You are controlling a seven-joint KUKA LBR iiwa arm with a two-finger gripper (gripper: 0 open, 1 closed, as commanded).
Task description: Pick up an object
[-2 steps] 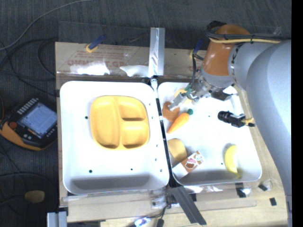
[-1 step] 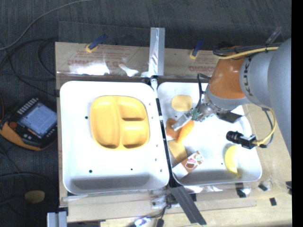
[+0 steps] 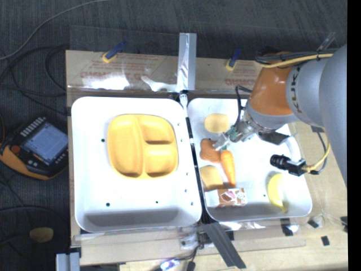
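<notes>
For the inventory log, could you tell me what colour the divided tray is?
Yellow tray, in the camera view.

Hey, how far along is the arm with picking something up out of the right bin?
Done: the arm has reached into the right bin, and the gripper sits low among the toy food, by the carrot and the orange piece. In hand: nothing visibly held; I cannot tell how its fingers stand. Left: grasp and lift. The carrot, the round yellow piece and the banana all lie on the bin floor.
</notes>
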